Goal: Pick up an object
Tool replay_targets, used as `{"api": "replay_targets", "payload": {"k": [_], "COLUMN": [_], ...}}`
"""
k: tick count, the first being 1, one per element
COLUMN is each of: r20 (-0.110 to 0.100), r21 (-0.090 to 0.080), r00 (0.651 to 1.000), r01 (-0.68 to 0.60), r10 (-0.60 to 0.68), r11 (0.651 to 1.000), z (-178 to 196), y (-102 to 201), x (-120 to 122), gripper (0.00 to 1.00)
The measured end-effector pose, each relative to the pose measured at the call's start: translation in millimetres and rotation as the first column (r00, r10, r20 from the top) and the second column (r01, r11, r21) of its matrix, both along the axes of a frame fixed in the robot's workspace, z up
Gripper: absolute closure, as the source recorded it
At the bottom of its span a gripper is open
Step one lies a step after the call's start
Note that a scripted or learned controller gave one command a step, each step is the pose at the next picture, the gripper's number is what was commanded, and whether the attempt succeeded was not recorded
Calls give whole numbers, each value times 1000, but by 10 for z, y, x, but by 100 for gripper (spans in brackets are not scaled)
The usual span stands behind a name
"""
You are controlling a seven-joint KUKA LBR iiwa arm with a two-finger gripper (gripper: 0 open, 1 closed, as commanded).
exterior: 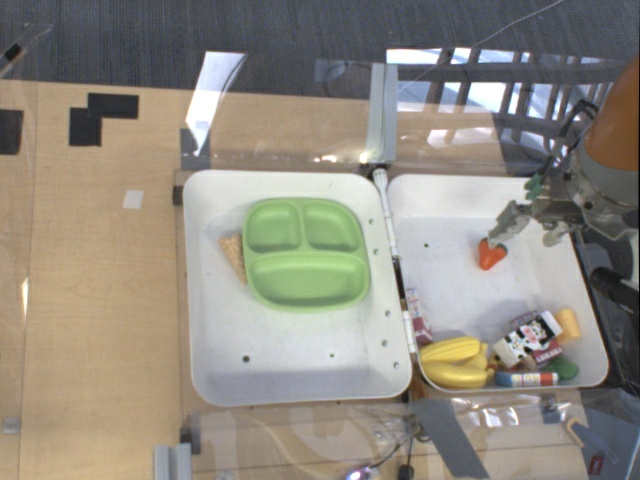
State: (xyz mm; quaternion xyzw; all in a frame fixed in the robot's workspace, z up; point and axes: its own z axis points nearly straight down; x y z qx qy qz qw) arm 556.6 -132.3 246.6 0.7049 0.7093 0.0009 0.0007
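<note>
The gripper (pixel 526 226) hangs over the right bin (pixel 450 298), fingers spread apart — one tip just above a small orange-red object (pixel 490 256), the other off to the right. Nothing sits between them. That object lies alone on bare white floor, well clear of the bin walls. Along the near edge crowd a yellow banana (pixel 453 360), a printed box (pixel 531 339) and a marker (pixel 527 378). In the left bin (pixel 215 358) rests a green divided plate (pixel 304 253).
</note>
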Motion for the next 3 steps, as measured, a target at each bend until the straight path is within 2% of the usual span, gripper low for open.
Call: {"api": "replay_targets", "payload": {"k": [1,2,3], "r20": [0,4,8], "r21": [-1,-2,-2], "r00": [996,990,990], "r01": [-87,-141,-142], "r10": [87,141,142], "r11": [996,990,990], "z": [-712,-1499,-1399], "y": [-555,-713,-705], "x": [176,477,498], "gripper": [0,0,100]}}
